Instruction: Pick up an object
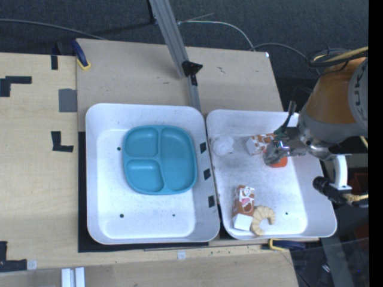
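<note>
1. The gripper (pixel 276 152) hung low in the right bin (pixel 311 217), near that bin's far right part, with the arm (pixel 335 106) reaching in from the right
2. Whether the gripper was open, closed or gripping anything could not be told; its tip was dark and small against the bin floor
3. A small red object (pixel 279 162) lay directly under the gripper, touching or nearly touching it; no object was seen to be lifted
4. A small patterned packet (pixel 258 143) lay just to the left of the gripper, and a clear cup (pixel 222 144) further left, near the bin wall
5. A brown-and-white carton (pixel 243 200) and a croissant (pixel 262 218) lay nearer the camera than the gripper, well apart from it
6. A blue divided plate (pixel 160 159) sat in the left bin (pixel 102 220), far to the gripper's left
7. Judged progress: approach made, red object the likely target; grasp unconfirmed, lift not yet done
</note>
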Tool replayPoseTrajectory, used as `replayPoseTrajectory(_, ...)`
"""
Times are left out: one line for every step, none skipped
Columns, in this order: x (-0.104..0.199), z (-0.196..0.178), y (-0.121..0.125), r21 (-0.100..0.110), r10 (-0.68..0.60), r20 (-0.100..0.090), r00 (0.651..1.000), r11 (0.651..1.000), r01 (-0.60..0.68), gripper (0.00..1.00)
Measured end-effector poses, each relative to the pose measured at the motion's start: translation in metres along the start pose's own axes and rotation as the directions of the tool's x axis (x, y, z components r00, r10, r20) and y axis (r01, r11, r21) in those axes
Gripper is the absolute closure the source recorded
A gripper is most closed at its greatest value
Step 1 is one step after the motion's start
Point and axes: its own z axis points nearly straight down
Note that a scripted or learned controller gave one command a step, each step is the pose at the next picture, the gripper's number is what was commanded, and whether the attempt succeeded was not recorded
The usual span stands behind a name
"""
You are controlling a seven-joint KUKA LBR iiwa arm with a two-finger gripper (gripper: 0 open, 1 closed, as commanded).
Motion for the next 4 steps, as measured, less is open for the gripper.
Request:
replayPoseTrajectory(0.000, -0.026, 0.001, 0.003, 0.000, -0.001, 1.000, 1.000, 0.000, 1.00)
replayPoseTrajectory(0.050, -0.032, 0.027, 0.004, -0.005, -0.003, 1.000, 1.000, 0.005, 1.00)
replayPoseTrajectory(0.103, -0.021, 0.042, 0.007, -0.005, -0.003, 1.000, 1.000, 0.005, 1.00)
replayPoseTrajectory(0.157, -0.015, 0.063, 0.006, -0.006, -0.003, 1.000, 1.000, 0.006, 1.00)
